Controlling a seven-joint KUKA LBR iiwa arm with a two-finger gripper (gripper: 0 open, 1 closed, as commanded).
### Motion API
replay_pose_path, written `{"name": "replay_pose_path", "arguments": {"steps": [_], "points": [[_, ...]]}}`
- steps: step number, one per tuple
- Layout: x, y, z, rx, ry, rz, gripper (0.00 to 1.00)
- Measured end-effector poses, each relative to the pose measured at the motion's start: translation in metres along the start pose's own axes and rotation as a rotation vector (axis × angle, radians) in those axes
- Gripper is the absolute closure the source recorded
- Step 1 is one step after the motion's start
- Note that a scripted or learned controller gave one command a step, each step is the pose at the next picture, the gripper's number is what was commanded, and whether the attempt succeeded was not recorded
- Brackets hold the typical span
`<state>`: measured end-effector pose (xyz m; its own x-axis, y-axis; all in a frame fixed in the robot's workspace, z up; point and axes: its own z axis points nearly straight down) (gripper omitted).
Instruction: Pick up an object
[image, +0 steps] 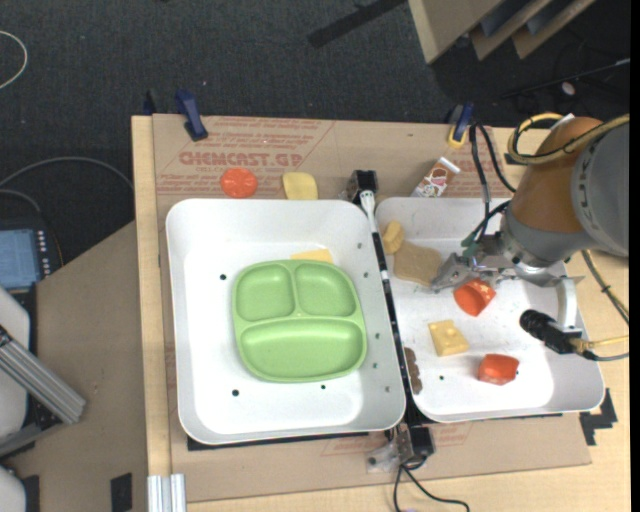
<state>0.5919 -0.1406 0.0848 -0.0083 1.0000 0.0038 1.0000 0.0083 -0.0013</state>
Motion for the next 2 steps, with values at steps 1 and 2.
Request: {"name": "replay_pose_path", "arguments": {"steps": [1, 2], "points": [[0.013, -0.034, 0.001, 0.004, -0.001, 0.009, 0.00], [-0.029, -0.005, 0.000, -0.006, -0.007, 0.010, 0.00]]}}
